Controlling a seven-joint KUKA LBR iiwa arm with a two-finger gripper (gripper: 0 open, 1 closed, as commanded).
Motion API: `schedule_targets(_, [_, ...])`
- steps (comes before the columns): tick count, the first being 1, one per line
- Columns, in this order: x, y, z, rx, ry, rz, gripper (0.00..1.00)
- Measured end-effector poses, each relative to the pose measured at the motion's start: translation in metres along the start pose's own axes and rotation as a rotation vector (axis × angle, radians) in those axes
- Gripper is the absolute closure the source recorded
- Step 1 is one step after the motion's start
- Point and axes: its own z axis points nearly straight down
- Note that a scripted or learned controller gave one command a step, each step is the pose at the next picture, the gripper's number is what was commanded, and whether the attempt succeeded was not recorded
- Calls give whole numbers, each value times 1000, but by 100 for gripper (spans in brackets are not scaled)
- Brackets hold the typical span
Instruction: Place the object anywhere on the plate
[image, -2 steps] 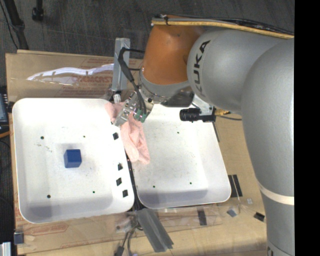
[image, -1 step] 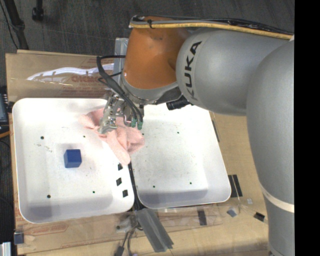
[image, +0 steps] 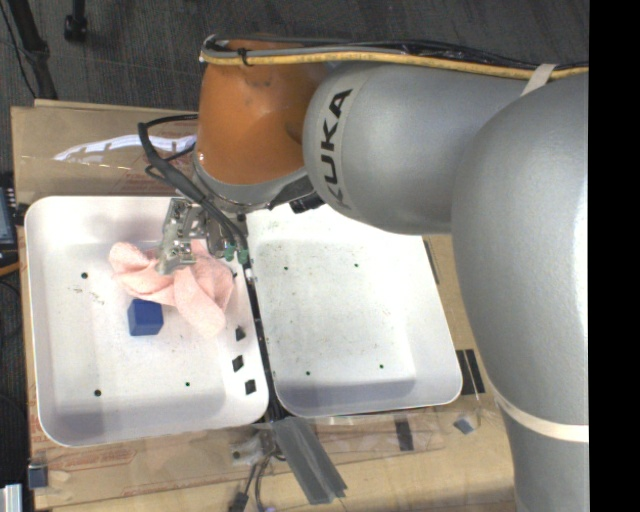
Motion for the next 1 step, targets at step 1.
schedule_targets(1, [12, 51, -3, 0, -1, -2, 100])
